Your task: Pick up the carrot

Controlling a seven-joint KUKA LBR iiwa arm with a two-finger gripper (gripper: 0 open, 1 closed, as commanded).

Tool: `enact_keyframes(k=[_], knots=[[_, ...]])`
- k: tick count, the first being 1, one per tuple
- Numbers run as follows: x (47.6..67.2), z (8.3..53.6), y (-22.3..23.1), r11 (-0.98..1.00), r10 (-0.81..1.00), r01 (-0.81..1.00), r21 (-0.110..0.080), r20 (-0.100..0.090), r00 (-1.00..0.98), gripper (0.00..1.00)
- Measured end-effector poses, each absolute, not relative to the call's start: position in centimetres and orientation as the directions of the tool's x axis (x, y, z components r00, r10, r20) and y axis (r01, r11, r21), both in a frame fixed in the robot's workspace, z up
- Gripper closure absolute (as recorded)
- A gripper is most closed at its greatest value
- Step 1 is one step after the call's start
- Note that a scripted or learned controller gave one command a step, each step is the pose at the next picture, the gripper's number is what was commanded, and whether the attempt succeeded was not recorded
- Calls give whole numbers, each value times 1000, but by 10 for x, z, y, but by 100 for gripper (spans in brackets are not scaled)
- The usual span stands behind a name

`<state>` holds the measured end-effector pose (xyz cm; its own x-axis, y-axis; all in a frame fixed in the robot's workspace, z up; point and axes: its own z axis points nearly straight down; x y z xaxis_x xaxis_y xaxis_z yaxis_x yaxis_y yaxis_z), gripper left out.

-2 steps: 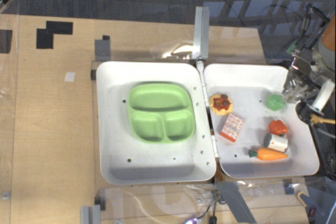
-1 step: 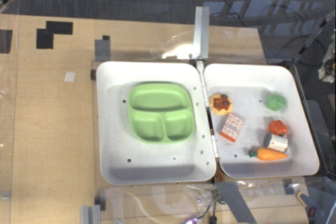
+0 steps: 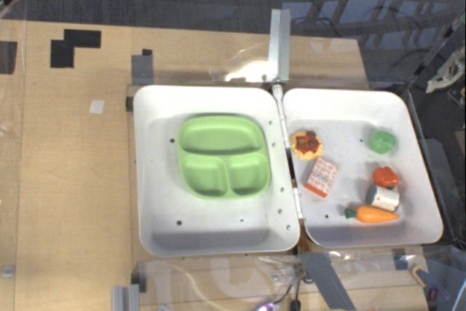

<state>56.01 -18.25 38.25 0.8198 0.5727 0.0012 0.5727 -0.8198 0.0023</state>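
Lying in R bin (image 3: 408, 109), carrot (image 3: 373, 215), L bin (image 3: 145, 156) w/ green tray (image 3: 222, 155)

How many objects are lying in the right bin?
5: a tart near the left wall, a red-white packet below it, a green ball, a red pepper, and the carrot in front.

Carrot (image 3: 373, 215) in right bin's (image 3: 342, 229) front.

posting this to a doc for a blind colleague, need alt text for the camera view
Overhead view of two shallow white bins side by side: the carrot lies near the front edge of the right bin, close to a small white can and a red pepper. The left bin holds a green divided plate.
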Motion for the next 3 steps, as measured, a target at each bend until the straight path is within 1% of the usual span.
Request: enact_keyframes(k=[1, 2, 3], knots=[[555, 348, -114, -941, 339, 339, 0, 1, 941, 0], [494, 436, -44, -937, 348, 348, 1, 5, 937, 0], [488, 436, 39, -940, 342, 342, 0, 6, 940, 0]])
